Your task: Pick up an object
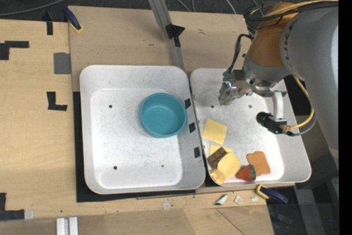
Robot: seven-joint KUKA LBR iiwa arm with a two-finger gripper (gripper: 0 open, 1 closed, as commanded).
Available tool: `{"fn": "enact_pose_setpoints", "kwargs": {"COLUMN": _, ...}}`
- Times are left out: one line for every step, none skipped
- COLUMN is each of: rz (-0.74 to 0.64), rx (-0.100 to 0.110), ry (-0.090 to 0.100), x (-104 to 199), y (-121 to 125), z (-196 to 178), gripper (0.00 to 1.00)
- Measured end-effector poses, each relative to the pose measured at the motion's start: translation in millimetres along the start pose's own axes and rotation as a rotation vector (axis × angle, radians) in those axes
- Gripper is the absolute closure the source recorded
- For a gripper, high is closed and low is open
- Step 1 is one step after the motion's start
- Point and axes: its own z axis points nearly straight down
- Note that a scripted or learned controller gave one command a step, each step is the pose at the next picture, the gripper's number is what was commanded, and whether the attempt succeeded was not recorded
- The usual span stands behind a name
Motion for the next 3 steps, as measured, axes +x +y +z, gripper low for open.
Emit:
{"fn": "enact_pose_setpoints", "kwargs": {"rz": -0.001, "rx": -0.001, "ry": 0.0, "x": 8, "y": 6, "z": -47, "gripper": 1.0}}
{"fn": "enact_pose_setpoints", "kwargs": {"rz": 0.0, "rx": -0.003, "ry": -0.001, "x": 1, "y": 4, "z": -108, "gripper": 1.0}}
{"fn": "enact_pose_setpoints", "kwargs": {"rz": -0.005, "rx": 0.003, "ry": 0.001, "x": 57, "y": -24, "z": -108, "gripper": 1.0}}
